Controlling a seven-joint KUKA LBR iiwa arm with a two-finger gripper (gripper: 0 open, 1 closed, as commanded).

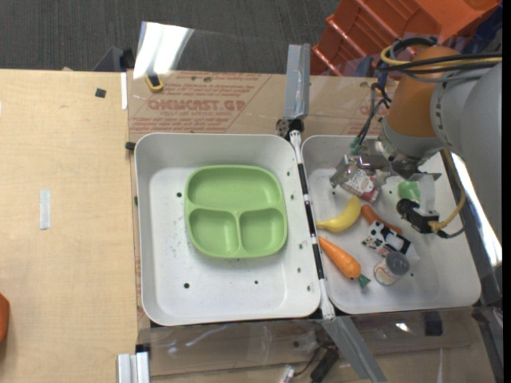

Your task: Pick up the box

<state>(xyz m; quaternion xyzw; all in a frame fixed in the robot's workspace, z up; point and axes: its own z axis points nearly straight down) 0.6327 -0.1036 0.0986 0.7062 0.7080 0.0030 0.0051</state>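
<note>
The end effector [361,168] sits over the box [359,182] in the right bin [447,294]. Whether it is clenched cannot be told. A banana [341,216] lies just beside the box.

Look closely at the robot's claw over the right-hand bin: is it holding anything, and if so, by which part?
It cannot be told. The claw sits right at the box in the right bin, but the arm hides the contact.

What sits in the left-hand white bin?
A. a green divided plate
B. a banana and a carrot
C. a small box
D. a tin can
A: the green divided plate lies alone in the left bin, while the banana and carrot lie in the right bin.
</note>
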